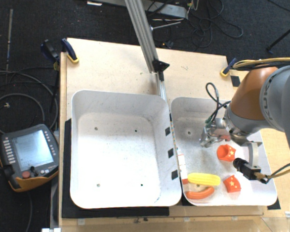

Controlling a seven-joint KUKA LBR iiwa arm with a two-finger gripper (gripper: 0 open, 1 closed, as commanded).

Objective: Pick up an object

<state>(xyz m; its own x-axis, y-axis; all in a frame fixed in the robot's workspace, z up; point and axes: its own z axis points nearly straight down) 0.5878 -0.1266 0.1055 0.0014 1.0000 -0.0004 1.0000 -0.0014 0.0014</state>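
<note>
Toys lie along the near edge of the right bin (263, 198): a yellow corn cob (203, 179) resting just above an orange sausage (199, 192), the two touching or nearly so, and close to the bin's left wall. Just to their right sits a small red block (233, 183). A little farther back lies an orange cup (225, 153), apart from the others. The left bin (86, 109) sits beside it on the table (118, 66).

Farther back again, the end effector (209, 137) hangs low over the middle of the right bin, just left of the orange cup, with the grey arm (265, 101) reaching in above it. Nothing can be seen between its fingers, and whether they are spread or closed I cannot tell; the wrist hides them.

My judgement is that the approach step is in hand: no toy is lifted yet. The orange cup looks like the nearest candidate. The next move would call for shifting toward it, centring the tool over the cup, lowering to the bin floor and closing firmly. The cup's rounded shape may let it slip or roll aside.
</note>
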